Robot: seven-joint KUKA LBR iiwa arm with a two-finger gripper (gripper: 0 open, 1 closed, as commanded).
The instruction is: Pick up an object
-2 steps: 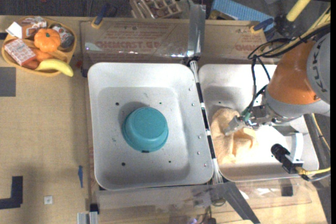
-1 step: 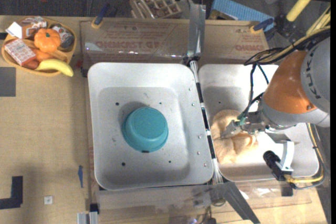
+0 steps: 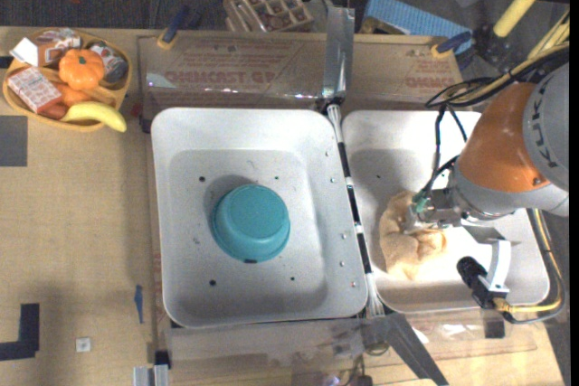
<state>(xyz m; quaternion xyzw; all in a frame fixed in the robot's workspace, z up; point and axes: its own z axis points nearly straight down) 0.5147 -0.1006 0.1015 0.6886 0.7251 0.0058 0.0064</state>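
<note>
We note a basket (image 3: 27,99) at far left holding a banana (image 3: 97,114), a small pumpkin (image 3: 81,68) and boxes (possibly toy food).

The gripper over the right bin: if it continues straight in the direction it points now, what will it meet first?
The gripper points down at the beige lumpy object in the right bin, so it would probably meet that first. Depth is unclear; it may already touch.

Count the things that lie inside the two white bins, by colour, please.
Teal: 1, the bowl in the left bin
Beige: 1, the soft lump in the right bin, under the gripper
Total: 2
</note>
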